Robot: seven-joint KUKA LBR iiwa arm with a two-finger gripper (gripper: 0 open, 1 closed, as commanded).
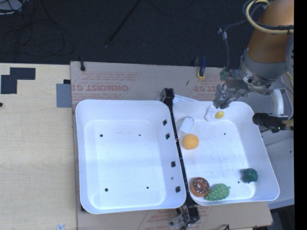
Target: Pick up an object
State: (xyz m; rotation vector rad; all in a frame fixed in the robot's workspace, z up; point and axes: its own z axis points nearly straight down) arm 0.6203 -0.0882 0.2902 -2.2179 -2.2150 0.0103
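Note:
My gripper (pixel 222 102) hangs over the far edge of the right bin (pixel 261 150), just above a small white piece with a yellow centre (pixel 215 114) that looks like a toy fried egg. An orange ball (pixel 190 142) lies left of the bin's middle. Behind the ball, a pale cup-like object (pixel 186 124) sits close to the divider. Along the front wall are a frosted donut (pixel 199 186) and a bunch of green grapes (pixel 218 192), touching each other. A dark green lump (pixel 249 175) rests at the front right.
The left bin (pixel 84 128) stands beside the right one, the two sharing a black-clipped rim (pixel 173 147). Both rest on a cardboard sheet (pixel 120 83). A blue and yellow clamp (pixel 202 69) stands at the cardboard's back edge, left of the wrist.

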